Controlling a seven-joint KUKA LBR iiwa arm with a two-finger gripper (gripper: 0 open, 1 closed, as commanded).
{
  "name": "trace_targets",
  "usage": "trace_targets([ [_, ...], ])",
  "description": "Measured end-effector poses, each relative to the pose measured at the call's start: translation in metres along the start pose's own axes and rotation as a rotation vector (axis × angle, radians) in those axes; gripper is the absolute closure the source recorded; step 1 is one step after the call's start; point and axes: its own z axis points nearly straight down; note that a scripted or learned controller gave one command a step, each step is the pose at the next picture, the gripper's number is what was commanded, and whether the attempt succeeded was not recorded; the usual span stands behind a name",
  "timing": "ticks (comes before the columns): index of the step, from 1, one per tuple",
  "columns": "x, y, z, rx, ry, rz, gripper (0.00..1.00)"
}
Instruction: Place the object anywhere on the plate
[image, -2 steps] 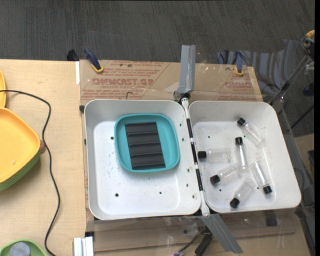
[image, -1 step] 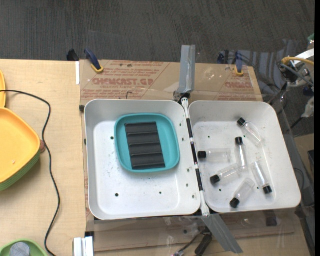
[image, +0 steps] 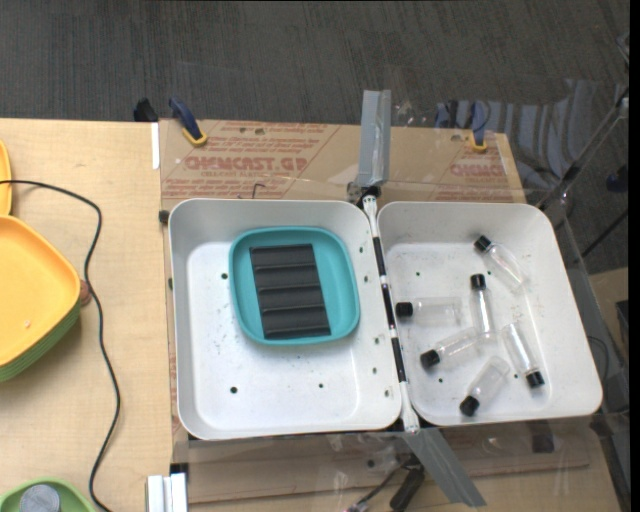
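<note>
Pre-pick: vials in right bin, plate waiting in left
Clear black-capped vials (image: 480, 325) lie scattered in right bin (image: 560, 250); teal plate (image: 294, 284) sits central in left bin (image: 200, 380), easy drop target

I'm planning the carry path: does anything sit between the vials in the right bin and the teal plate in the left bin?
Only the two bins' adjoining rims lie between the clear vials and the teal plate. The plate already holds a black ribbed object over its middle, leaving mostly its border free.
</note>
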Motion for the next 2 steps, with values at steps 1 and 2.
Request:
trace_targets([
  [1, 0.001, 0.0, 0.063, 0.0, -0.001, 0.026, 0.0],
  [2, 0.005, 0.001, 0.122, 0.001, -0.001, 0.03, 0.0],
])
